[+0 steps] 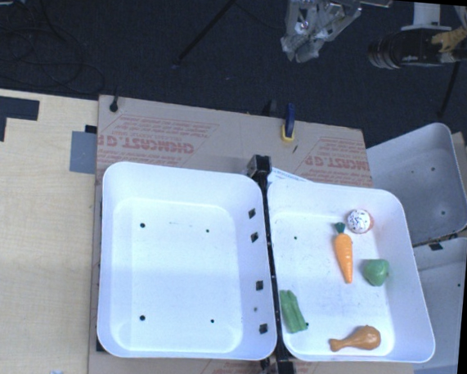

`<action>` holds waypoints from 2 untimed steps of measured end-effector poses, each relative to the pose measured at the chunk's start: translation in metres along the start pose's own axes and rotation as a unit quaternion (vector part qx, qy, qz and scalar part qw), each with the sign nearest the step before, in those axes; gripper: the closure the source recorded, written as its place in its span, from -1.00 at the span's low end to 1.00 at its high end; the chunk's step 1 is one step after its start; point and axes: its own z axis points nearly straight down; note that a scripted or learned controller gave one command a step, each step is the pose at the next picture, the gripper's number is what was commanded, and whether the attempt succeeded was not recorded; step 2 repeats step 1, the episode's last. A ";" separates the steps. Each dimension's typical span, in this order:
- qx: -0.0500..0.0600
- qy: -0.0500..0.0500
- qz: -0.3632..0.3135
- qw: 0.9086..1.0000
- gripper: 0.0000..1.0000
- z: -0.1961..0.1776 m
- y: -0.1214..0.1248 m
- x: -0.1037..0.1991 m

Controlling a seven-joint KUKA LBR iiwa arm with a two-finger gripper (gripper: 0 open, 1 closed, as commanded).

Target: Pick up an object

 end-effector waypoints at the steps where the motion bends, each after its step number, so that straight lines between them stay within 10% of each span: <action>1: -0.003 0.000 -0.002 1.000 1.00 -0.009 0.001 0.001; 2: -0.003 0.000 -0.002 1.000 1.00 -0.009 0.001 0.001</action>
